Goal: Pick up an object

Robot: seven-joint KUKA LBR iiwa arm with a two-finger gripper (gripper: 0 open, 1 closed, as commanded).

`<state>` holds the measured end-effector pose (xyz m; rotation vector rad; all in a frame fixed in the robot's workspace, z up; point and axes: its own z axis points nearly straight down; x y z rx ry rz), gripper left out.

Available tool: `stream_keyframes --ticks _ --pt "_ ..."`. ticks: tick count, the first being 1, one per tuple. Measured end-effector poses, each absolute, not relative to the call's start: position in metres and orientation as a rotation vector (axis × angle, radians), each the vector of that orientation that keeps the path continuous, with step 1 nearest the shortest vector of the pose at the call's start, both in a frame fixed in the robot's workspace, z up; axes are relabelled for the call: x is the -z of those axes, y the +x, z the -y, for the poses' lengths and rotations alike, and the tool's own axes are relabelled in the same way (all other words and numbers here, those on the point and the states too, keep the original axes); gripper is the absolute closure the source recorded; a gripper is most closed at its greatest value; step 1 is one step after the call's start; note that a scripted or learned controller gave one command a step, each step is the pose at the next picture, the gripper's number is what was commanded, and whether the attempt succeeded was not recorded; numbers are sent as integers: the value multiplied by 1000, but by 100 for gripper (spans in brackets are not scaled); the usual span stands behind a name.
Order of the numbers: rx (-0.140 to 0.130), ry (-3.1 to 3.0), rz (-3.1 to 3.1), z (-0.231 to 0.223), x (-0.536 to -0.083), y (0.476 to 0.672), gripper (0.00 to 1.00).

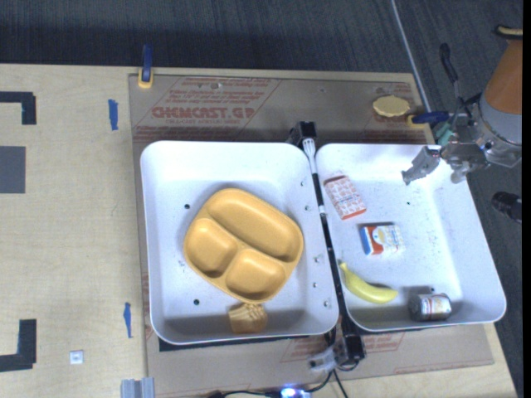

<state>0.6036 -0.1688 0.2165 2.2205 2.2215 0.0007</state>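
Observation:
The right bin (477, 247) holds a red-and-white packet (343, 196), a small white, blue and orange carton (381, 239), a yellow banana (367, 286) and a silver can (430, 306) near its front edge. My gripper (437, 169) hangs over the bin's far right corner, well apart from all of them. It is open, with nothing between its fingers (417, 167). The orange-banded arm (503, 98) comes in from the right edge.
The left bin (162, 222) bears a large yellow divided plate (241, 242) and a small tan block (247, 316) at its front. A yellow disc (392, 106) lies on the brown board behind the right bin. A black clip (305, 131) sits where the bins meet.

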Motion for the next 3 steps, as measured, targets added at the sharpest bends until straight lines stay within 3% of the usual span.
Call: stream_keyframes --ticks 1,2,3 --pt "-3 2219 -2222 115 -86 573 0" --pt "-5 2220 -2217 116 -96 574 100" --pt "-2 2219 -2223 39 -185 578 100"
